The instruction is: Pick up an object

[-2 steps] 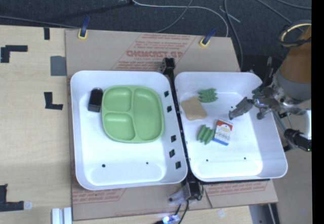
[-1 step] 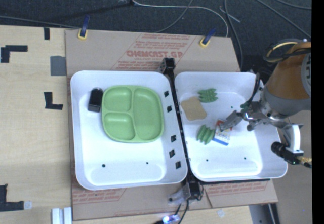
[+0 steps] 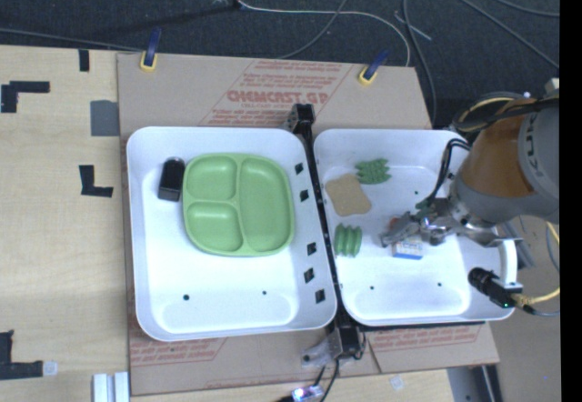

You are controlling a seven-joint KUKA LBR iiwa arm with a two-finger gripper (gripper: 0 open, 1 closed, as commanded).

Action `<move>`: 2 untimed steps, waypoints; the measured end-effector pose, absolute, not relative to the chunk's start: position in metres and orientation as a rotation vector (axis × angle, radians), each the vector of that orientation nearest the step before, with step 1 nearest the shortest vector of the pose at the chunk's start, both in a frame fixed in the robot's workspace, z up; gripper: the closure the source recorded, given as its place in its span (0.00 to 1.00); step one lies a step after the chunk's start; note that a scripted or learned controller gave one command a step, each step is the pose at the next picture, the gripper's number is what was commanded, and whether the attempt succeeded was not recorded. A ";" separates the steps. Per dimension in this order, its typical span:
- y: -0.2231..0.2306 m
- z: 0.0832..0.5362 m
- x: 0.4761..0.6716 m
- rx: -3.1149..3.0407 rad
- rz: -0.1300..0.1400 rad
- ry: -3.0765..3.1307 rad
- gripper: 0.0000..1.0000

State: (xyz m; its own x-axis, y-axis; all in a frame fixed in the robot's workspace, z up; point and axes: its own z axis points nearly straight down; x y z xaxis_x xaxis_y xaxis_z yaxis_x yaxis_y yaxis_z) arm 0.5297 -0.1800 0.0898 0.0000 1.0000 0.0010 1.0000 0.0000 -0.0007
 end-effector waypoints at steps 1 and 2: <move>-0.180 0.101 0.529 -2.217 0.002 -2.222 1.00; -0.185 0.154 0.539 -2.222 -0.002 -2.224 1.00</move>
State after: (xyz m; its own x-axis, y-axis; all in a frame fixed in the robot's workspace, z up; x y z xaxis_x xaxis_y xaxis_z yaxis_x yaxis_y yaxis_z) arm 0.5386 -0.1847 0.1542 -0.0010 1.0000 -0.0010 1.0000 0.0010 0.0028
